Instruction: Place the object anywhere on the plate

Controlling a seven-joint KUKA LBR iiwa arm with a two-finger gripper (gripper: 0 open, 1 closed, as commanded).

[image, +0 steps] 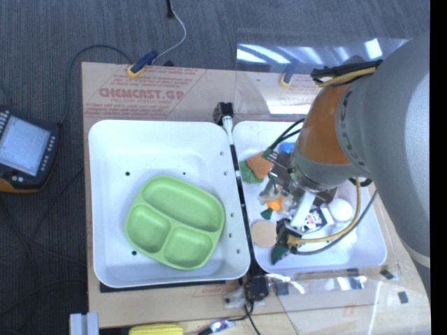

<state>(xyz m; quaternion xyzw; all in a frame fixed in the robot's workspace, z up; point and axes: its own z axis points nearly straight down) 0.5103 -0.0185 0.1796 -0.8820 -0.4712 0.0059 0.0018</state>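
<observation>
Reaching down into the right bin (pixel 363 253), the arm (pixel 328 135) hangs over small clutter right of the green plate (pixel 176 220). Pick step, I judge; pincer (pixel 297 208) state: cannot tell. Object sits somewhere among orange (pixel 260 166), tan (pixel 263 234), white (pixel 341 210) pieces. Next: grasp, lift, carry left to plate.

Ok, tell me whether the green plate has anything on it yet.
Empty. The green plate lies in the left bin, all three compartments bare. The arm is over the right bin, among the small objects.
</observation>
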